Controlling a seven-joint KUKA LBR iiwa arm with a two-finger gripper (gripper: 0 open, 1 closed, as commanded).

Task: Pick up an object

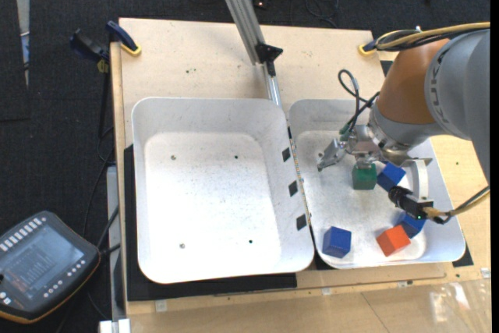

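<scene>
In the right bin point(312, 117) the gripper point(357, 158) hangs under the grey arm with its orange band point(409, 86). A green block point(363, 178) sits directly below the gripper and touches its lower end; whether it is gripped cannot be made out. A blue block point(391, 175) lies just right of the green one. Another blue block point(337, 241) rests near the bin's front edge. An orange block point(393, 239) and a third blue block point(413, 224) lie at the front right, partly behind a black cable.
The left bin point(148, 121) lies beside the right one, with a raised divider edge point(295, 183) between them. A slanted metal pole point(242, 4) comes down to the back of the bins. A teach pendant point(39, 265) lies off the bench at the lower left.
</scene>
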